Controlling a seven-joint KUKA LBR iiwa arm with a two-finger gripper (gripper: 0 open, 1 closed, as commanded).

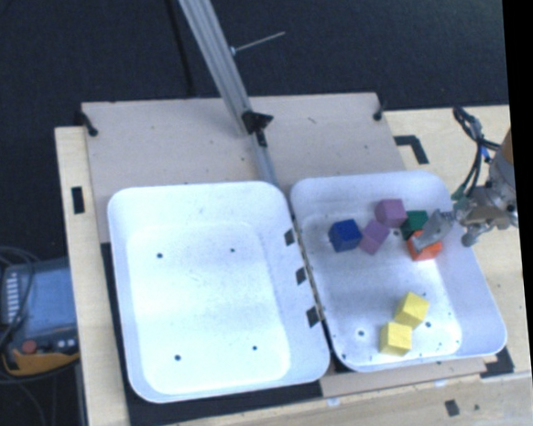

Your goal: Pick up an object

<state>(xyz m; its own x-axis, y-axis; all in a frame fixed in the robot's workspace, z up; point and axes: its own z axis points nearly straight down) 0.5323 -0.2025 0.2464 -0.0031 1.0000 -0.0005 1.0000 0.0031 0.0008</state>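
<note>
Hand (444, 226) sits low over the right bin (473, 329), at the orange block (424, 247); grip state cannot be told. Step judged: closing in for the grasp. Next move calls for fingers straddling the block, clear of the green block (417, 219) touching it. Block near-cubic; no clear long axis.

The white bin (469, 329) nearest to the gripper (440, 229) touches a second white bin (208, 286) on its side away from the gripper. Both lie on a wooden bench (178, 141). A grey metal pole (223, 64) slants above them. Farthest from the gripper is a handheld controller (40, 308) with cables.
</note>
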